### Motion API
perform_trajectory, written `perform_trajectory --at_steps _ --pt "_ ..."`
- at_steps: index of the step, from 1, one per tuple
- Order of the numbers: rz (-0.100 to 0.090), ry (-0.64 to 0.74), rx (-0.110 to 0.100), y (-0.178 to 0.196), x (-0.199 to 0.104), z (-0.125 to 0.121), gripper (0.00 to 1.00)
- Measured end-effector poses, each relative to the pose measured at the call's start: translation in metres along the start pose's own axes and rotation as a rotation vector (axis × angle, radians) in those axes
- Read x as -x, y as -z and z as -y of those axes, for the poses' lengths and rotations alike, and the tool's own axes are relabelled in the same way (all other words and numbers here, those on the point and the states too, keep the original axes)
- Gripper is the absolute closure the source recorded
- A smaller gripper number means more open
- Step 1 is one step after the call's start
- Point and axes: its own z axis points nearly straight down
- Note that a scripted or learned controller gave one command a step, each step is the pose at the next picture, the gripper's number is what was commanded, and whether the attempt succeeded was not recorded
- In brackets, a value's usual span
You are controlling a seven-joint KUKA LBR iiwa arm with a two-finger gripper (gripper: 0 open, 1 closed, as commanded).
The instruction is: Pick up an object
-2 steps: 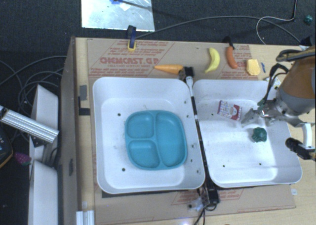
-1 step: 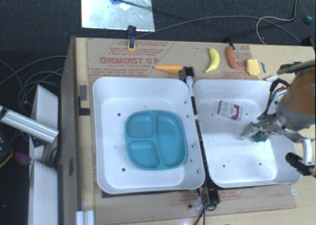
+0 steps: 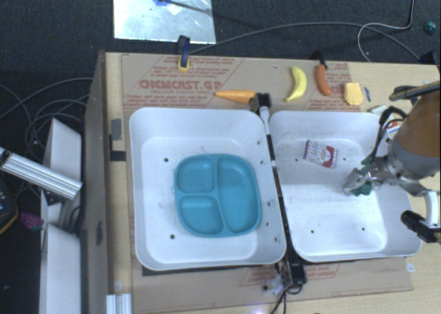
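The gripper is down in the right bin, low over the floor toward the bin's right side, and from this angle I cannot tell how it is set or whether it has anything. The small red-and-white packet lies flat in that same bin, up and to the left of the gripper, apart from it. Over in the left bin sits a blue divided plate; on the surface beyond the right bin lie a carrot and a banana.
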Motion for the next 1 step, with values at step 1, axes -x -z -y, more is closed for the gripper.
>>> perform_trajectory --at_steps 1 --pt "-0.001 0.004 0.005 0.1555 -0.0968 -0.0082 1.0"
